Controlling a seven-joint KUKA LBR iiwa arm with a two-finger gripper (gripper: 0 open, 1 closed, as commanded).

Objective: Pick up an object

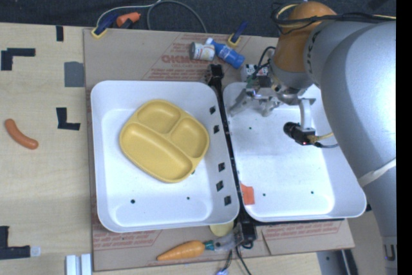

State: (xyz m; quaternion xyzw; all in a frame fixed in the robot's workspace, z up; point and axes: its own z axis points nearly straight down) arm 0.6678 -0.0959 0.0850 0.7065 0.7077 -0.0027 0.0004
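While over right bin (335, 203), jaws unreadable

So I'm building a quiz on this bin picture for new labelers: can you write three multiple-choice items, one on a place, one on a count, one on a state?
1. Where does the yellow tray lie?
A. in the left bin
B. in the right bin
C. on the bench outside the bins

2. How many compartments does the yellow tray have?
A. one
B. three
C. five

3. How does the carrot lie?
A. upright in the left bin
B. on top of the tray
C. flat on the bench in front of the bins

Answers:
1 A, the white left bin's floor surrounds it.
2 B, ridges split it into three.
3 C, it rests lengthwise below the bins' near edge.
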